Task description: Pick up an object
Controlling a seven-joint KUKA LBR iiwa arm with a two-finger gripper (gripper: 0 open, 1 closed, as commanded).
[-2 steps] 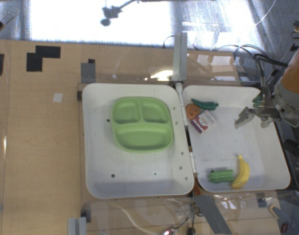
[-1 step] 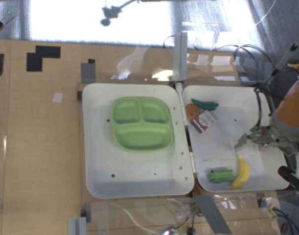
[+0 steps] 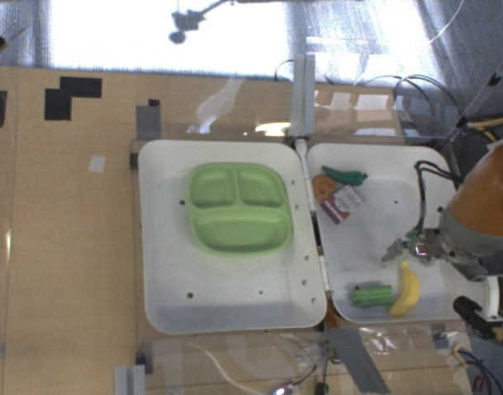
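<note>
Wooden table under bright window glare, two shallow white bins side by side: the left bin carries a green divided plate; the right bin has a banana touching a green cylinder at 6 o'clock, and a green pepper, brown round piece and small packet clustered at 10 o'clock. The pincer hangs just above the banana; whether it is open or closed, cannot tell. Banana is the likeliest pick: probably light, smooth, curved, so best pinched across its thick middle.
</note>
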